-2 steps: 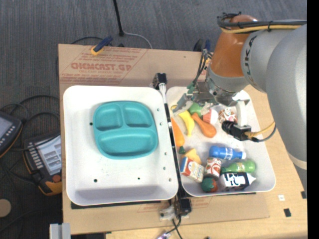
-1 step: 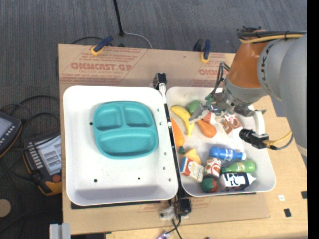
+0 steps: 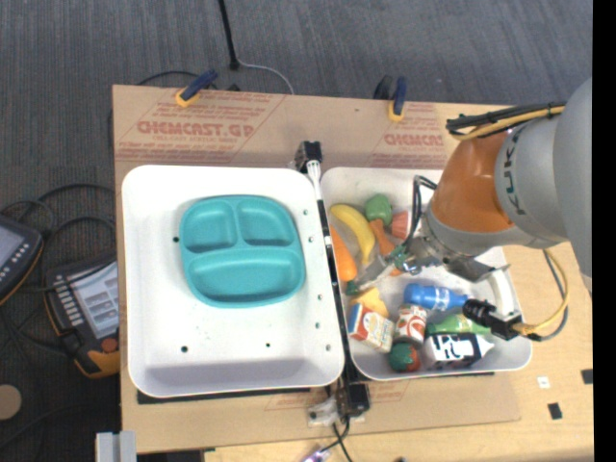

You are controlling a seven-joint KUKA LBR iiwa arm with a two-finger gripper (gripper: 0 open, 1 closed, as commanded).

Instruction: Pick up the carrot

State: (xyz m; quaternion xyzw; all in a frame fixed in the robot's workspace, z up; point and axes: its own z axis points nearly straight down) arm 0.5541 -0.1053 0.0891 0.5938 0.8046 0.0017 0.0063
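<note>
Grey two-finger gripper point(image 3: 397, 255) low in right white bin point(image 3: 515, 354), beside tapered orange carrot point(image 3: 343, 261) and curved yellow banana point(image 3: 354, 233). Jaw state: cannot tell.

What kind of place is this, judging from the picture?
Probably a robot lab or test bench. A robot arm reaches over two white bins on a clamped board, the right bin holds toy food such as a banana, and cables lie on grey carpet.

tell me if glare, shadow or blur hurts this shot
Camera view: even light, no harsh glare on the left bin; soft overall, small items in the right bin smear together; the arm shades and hides the area around the gripper.
</note>
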